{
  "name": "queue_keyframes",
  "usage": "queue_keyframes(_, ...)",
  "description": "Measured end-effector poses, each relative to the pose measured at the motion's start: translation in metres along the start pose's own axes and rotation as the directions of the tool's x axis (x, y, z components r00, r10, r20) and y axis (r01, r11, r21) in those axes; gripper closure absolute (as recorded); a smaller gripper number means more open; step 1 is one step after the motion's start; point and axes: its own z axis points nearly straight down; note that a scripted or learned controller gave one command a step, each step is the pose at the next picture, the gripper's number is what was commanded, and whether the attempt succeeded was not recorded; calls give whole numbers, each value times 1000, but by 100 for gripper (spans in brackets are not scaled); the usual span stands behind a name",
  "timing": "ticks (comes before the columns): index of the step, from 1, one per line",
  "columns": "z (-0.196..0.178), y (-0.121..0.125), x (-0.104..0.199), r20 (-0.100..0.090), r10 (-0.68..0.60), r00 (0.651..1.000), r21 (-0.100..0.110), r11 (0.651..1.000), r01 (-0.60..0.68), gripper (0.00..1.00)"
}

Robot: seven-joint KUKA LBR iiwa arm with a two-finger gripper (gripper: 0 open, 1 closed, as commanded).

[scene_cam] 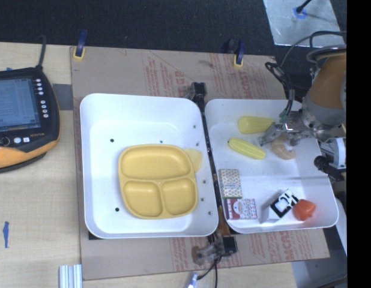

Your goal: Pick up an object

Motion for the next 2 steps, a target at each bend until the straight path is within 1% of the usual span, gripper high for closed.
queue_keyframes(1,3,29,-2,-6,1,1000,26,1000,-1,0)
queue_keyframes(2,-1,-2,-1,1,2,1000,-3,1000,-2,0)
